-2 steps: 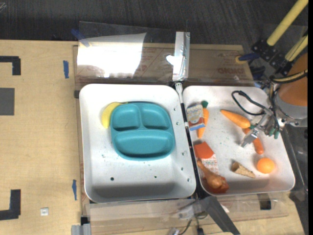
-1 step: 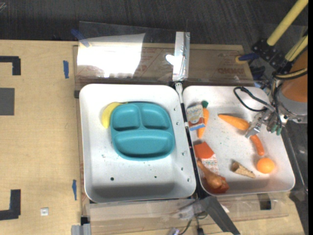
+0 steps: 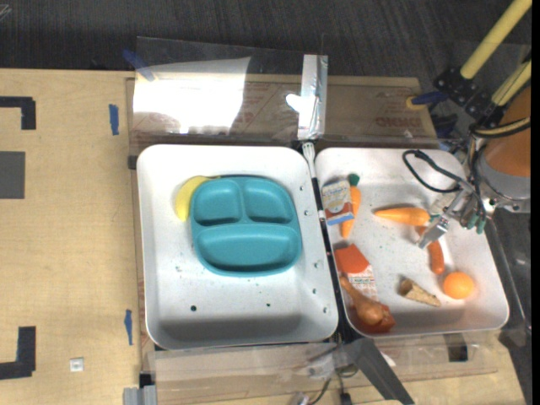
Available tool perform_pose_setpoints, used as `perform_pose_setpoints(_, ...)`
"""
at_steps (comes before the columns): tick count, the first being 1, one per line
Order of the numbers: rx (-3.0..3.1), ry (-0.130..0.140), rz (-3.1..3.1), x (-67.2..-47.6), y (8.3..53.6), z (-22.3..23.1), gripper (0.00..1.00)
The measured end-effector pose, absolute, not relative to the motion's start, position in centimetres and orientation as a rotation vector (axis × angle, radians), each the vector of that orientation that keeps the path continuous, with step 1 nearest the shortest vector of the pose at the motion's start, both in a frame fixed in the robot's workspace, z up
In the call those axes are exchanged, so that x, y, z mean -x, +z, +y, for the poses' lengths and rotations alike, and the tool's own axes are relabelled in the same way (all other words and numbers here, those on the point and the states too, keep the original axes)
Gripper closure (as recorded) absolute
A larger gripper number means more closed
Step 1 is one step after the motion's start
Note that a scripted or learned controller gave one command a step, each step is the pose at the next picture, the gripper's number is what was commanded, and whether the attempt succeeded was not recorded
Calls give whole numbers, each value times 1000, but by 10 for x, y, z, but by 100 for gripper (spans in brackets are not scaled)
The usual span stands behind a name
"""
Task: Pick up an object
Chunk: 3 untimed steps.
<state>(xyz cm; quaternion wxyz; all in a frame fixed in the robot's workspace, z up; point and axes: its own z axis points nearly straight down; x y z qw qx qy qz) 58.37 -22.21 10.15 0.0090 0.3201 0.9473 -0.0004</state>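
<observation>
While the two-finger gripper (image 3: 436,229) hangs low in the right white bin (image 3: 489,315), its finger state cannot be told; it sits beside a long orange toy carrot (image 3: 402,216).

Right bin (image 3: 498,310) crowded: a carrot (image 3: 403,216) and an orange ball (image 3: 459,285) flank the gripper (image 3: 440,226), a wedge (image 3: 419,292) lies near the front, and cartons (image 3: 337,201) line the left wall. Bare floor shows mid-bin, between cartons and carrot. In the left bin (image 3: 169,302), a teal tray (image 3: 245,224) fills the centre; its front strip lies open.
</observation>
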Motion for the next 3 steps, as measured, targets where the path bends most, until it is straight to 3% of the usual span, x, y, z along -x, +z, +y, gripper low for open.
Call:
perform_pose_setpoints(2, -1481, 8, 2760, -498, 89, -221, 0)
perform_pose_setpoints(3, -1474, 6, 2750, -501, 101, -222, 100)
